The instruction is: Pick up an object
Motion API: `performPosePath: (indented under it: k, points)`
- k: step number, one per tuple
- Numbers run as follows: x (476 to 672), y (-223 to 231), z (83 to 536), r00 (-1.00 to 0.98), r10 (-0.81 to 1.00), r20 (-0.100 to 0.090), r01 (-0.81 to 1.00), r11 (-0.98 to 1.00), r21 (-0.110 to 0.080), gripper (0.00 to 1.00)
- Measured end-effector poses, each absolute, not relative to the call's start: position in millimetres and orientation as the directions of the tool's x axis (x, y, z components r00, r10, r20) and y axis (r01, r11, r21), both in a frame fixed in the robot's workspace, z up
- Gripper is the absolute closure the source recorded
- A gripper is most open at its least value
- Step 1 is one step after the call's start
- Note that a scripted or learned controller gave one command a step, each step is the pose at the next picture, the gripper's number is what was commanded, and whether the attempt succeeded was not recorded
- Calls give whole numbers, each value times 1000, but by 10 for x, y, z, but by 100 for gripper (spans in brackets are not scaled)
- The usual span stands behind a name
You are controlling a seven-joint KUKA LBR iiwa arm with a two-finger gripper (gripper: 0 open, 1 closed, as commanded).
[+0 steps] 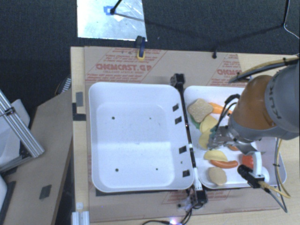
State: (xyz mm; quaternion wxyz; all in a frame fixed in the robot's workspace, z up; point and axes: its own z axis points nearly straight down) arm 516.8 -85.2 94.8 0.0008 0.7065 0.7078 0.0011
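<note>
An overhead, slanted view shows a bench with two shallow white bins side by side. The left bin (136, 135) has nothing lying on its floor, while the right bin (269, 172) holds a cluster of what appear to be toy food pieces. A grey robot arm (269, 109) with an orange band reaches in from the right, and its gripper (218, 137) is down among the items near the middle of the right bin; whether it is released, clenched or grasping anything cannot be told, because the wrist and clutter hide that part. Near the far end of the bin lies a tan bread slice (200, 108) with an orange piece (216, 108) just beside it. Just beside the gripper sits a pale yellow-green piece (207, 124). Toward the near end lie a yellow wedge (214, 154), an orange-red sausage shape (223, 163) touching it, and a round beige piece (217, 175). These pieces are probably light, rigid plastic with smooth, somewhat slippery surfaces, not fragile. The yellow-green piece seems the likeliest target; a hold across its narrower sides would suit it best, since rounded shapes can squirt out of a pinch. Crowding means neighbours may be nudged.
</note>
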Motion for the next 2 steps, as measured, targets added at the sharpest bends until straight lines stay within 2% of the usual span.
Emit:
performPosePath:
  k: [2]
  points:
    - [5412,-941,861,-4,1000,-1,1000,4,4,100]
